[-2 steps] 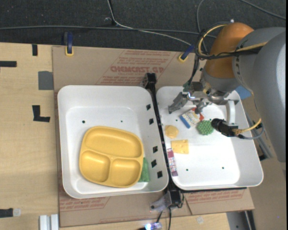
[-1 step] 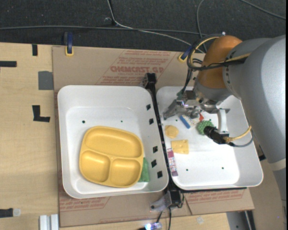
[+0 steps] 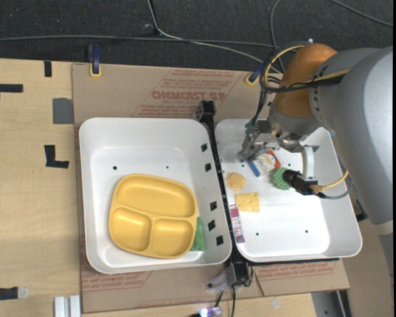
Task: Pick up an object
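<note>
My gripper [image 3: 252,149] hangs low over the back part of the right bin [image 3: 297,243], under the grey arm and its orange band. Just beside its tip lie a small blue piece [image 3: 255,169], a red and white item [image 3: 270,158] and a green toy [image 3: 280,179]. A round yellow piece [image 3: 235,180] and a yellow cheese-like wedge [image 3: 248,202] rest nearer the bin's left side. Nothing is seen between the fingers, and their gap is hidden by clutter.
The left bin [image 3: 99,144] holds a yellow divided tray [image 3: 152,215] with a green item [image 3: 199,235] at its right edge. A purple-labelled stick [image 3: 235,220] lies along the right bin's left wall. Cables run over the dark backdrop.
</note>
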Controlling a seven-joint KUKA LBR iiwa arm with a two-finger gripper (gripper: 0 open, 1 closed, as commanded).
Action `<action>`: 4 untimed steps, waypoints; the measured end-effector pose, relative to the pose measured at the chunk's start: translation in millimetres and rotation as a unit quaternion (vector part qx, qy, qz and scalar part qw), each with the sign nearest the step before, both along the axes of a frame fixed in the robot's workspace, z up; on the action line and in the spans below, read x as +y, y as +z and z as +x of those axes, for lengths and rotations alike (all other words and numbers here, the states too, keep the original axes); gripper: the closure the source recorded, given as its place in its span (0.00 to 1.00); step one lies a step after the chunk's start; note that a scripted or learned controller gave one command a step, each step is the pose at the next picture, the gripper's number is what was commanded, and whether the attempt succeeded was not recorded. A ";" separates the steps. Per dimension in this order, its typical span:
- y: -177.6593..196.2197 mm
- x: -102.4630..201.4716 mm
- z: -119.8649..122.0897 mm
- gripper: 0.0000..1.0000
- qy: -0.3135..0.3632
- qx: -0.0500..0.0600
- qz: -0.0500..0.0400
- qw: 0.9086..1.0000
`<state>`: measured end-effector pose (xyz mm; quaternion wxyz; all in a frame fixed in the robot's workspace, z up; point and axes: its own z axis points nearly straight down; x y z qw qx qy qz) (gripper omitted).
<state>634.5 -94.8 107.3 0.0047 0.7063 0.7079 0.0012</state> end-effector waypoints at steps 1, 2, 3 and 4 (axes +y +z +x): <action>46.0 -6.8 2.8 1.00 -0.001 0.003 0.002 1.000; 107.1 -10.5 -1.8 1.00 -0.001 0.002 0.002 1.000; 163.9 -19.6 -2.4 1.00 -0.001 0.002 0.002 1.000; 187.6 -18.9 -1.9 1.00 0.000 0.004 0.002 1.000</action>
